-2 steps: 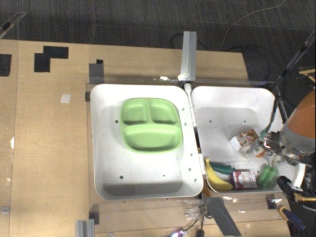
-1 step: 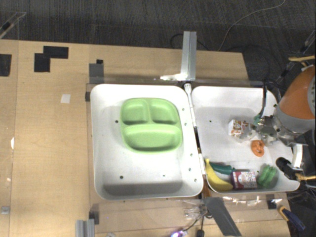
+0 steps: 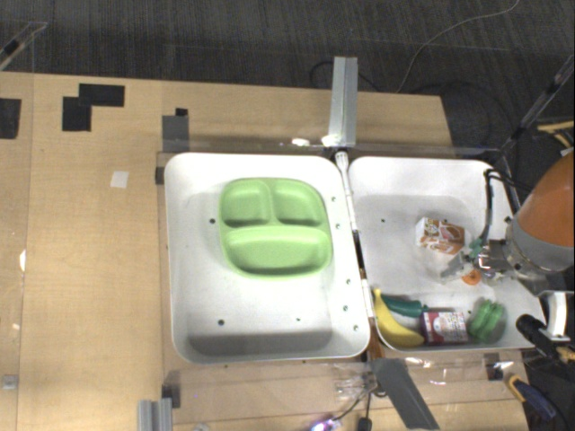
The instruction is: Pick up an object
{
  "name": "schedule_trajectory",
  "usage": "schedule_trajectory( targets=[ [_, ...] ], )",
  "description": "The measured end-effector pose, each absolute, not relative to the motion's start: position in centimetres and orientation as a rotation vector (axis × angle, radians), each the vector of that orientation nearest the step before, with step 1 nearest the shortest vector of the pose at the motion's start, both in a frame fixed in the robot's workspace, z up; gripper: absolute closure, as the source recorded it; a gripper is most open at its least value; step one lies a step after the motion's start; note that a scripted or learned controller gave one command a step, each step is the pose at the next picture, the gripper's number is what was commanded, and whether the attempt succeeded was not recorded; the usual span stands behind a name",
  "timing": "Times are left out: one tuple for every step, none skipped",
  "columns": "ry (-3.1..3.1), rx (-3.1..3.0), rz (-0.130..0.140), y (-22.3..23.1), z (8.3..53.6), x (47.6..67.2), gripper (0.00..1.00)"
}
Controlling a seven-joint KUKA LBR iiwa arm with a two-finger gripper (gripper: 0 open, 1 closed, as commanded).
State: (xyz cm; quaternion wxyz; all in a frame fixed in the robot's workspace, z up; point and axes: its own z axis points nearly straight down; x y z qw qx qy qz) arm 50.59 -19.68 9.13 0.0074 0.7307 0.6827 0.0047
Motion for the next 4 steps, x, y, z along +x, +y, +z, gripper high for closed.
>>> schedule_trajectory(
  targets=[
    [2.313,2.105,0.013,-18.0,9.1,57.8,0.0],
    [2.4,2.008,0.013,-13.6,9.0,61.6,0.0],
    [2.402,1.995,0.018,-13.5,10.3,61.9,1.0],
    [2.431,1.981,0.007,-6.7,18.7,67.0,1.0]
  ],
)
